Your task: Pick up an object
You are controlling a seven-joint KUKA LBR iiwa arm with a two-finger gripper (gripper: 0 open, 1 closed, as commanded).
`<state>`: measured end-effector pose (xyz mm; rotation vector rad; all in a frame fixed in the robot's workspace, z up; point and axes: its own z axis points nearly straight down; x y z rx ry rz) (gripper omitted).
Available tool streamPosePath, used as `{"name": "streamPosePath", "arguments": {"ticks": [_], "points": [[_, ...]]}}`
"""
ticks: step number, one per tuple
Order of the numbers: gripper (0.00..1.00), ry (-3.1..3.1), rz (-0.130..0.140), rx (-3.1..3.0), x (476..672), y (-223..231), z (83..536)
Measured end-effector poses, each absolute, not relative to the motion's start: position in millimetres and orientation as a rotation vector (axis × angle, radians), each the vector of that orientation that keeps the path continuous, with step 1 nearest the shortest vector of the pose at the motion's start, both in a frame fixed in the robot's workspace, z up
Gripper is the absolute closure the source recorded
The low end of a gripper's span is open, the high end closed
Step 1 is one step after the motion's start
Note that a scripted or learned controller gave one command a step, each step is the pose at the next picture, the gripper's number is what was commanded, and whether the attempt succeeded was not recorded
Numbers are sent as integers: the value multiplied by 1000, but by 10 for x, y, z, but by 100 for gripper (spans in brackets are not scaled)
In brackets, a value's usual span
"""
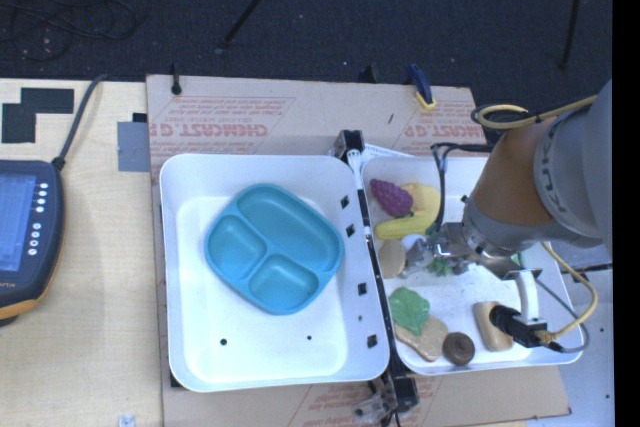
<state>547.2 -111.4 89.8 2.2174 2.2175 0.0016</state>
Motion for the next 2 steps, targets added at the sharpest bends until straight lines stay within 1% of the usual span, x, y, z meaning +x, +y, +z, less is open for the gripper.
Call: {"name": "streamPosePath", "arguments": {"ticks": [1,2], "points": [[0,2224,1,2218,6142,-1009,907],[0,2224,-3,2221,6355,-890,873]]}}
